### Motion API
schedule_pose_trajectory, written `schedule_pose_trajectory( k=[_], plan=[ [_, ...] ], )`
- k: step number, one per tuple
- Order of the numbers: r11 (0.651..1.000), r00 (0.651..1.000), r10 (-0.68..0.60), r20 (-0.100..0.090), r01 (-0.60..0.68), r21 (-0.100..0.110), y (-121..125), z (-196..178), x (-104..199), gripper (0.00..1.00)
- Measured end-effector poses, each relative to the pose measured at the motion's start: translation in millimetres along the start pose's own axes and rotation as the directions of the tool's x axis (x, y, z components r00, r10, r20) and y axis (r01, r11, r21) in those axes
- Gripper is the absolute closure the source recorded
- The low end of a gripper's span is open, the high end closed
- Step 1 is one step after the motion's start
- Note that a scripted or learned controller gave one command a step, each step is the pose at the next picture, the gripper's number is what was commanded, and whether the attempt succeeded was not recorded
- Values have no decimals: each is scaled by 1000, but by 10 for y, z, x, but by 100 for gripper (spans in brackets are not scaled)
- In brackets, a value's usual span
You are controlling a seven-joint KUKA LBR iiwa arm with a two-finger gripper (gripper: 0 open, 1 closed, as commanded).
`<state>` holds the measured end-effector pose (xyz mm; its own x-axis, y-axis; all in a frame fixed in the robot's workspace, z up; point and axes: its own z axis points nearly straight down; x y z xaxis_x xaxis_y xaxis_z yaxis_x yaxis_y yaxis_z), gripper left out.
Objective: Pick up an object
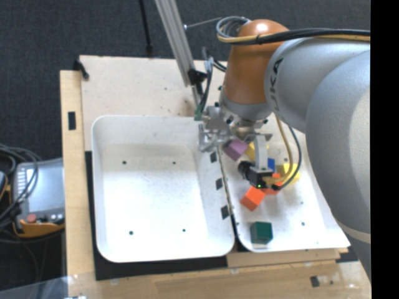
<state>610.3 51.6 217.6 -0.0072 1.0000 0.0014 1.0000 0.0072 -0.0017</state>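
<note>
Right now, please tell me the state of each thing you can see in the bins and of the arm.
Arm: reaching over the right bin.
Purple block: in the right bin, just under the wrist.
Orange block: resting on the right bin floor.
Green block: resting near the right bin's front edge.
Left bin: white, speckled floor.

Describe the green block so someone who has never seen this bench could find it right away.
Look at the right bin of the two white bins, the one under the grey arm. Go to its near corner beside the divider between the bins, where the green block sits by itself. It is dark green, unlike the orange block just above it.
</note>
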Motion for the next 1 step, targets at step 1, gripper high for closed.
schedule_pose_trajectory(
  k=[1],
  plan=[
    [1000,1000,0,-1,0,-3,-79,-97,426,100]
  ],
)
